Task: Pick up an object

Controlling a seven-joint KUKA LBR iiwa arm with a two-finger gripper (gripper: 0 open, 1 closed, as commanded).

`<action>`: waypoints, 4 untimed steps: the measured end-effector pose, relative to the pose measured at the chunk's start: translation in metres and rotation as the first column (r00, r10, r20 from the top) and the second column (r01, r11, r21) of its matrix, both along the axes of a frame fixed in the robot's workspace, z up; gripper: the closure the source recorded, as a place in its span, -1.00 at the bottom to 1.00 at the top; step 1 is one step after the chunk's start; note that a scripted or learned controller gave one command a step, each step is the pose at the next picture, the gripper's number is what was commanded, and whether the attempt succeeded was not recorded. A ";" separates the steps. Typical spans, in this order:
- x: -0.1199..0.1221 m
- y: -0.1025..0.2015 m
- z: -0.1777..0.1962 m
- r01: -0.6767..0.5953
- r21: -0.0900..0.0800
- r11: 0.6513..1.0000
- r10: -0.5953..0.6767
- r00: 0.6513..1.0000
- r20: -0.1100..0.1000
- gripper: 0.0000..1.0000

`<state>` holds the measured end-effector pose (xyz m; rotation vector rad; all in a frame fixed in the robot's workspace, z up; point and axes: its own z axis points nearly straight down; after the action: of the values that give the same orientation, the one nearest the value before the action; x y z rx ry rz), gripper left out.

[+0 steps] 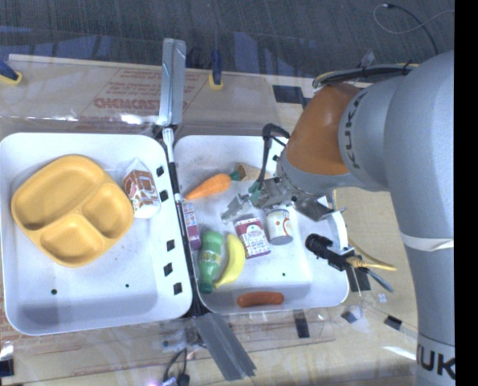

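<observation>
the gripper (251, 202) hangs over the middle of the right bin (214, 155), and whether its fingers are wide or narrow cannot be told from this slant. just below it stands a small red-labelled carton (253, 237), with a white can (279, 226) touching its right side. an orange carrot (208, 186) lies to the upper left, a green bottle (210, 256) and banana (234, 262) at the lower left, a red sausage (260, 299) near the bottom wall. the left bin (78, 308) holds a yellow divided tray (68, 208) and a brown carton (141, 189).

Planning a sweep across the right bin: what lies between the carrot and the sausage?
In the camera view, the banana and green bottle lie between the carrot and sausage.
</observation>
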<state>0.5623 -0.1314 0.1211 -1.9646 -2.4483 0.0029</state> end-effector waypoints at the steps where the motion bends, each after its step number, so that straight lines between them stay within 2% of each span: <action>1: -0.064 -0.006 -0.023 -0.099 -0.005 0.995 0.099 0.995 0.019 -1.00; 2: -0.061 -0.005 -0.008 -0.107 -0.005 0.994 0.107 0.994 0.026 1.00; 3: -0.063 -0.005 -0.011 -0.107 -0.002 0.994 0.107 0.994 0.019 -1.00; 4: -0.053 -0.028 -0.023 -0.056 -0.002 0.998 0.056 0.998 0.016 -1.00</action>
<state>0.5095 -0.1590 0.0984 -1.9037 -2.5129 -0.0108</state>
